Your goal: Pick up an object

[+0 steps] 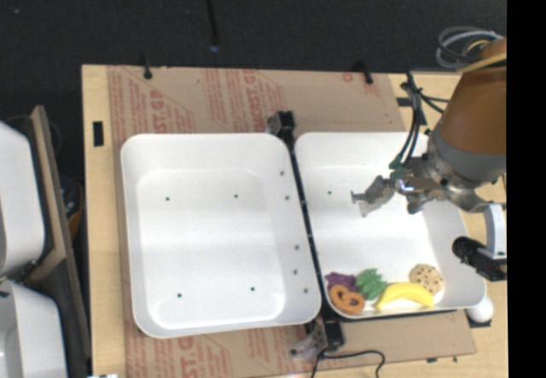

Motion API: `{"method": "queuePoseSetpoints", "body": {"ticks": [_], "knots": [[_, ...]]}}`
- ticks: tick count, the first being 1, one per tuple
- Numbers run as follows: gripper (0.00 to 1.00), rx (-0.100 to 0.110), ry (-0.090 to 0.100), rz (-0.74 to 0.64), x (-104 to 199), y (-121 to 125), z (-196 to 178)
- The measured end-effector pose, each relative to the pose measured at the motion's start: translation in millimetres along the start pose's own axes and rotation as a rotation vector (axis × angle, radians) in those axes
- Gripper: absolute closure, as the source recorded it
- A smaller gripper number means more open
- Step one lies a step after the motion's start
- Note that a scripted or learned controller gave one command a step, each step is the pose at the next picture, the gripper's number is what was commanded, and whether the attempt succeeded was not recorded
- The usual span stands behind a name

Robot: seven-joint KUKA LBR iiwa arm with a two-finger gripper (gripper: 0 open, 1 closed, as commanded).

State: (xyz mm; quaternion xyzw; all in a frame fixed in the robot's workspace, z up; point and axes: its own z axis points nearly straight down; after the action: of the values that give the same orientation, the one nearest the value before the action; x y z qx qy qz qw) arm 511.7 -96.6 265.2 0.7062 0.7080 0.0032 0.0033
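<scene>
Along the near edge of the right bin (341, 154) lie several toy foods: a purple grape bunch (339, 281), an orange pretzel (346, 299), a green leafy piece (371, 282), a yellow banana (404, 295) and a round cookie (426, 278). My gripper (372, 194) hangs over the middle of the right bin, pointing left, well above and behind the toys. Nothing shows between its fingers.
The left bin (136, 197) sits beside the right one, with a black divider bar (300, 214) between them. Both rest on a cardboard sheet (196, 99) over the bench. White boxes (17, 197) stand at the far left.
</scene>
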Motion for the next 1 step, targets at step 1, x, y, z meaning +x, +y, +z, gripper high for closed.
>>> {"method": "queuePoseSetpoints", "body": {"ticks": [1], "knots": [[0.00,0.019,0.001,0.008,-59.3,-2.0,116.8]]}}
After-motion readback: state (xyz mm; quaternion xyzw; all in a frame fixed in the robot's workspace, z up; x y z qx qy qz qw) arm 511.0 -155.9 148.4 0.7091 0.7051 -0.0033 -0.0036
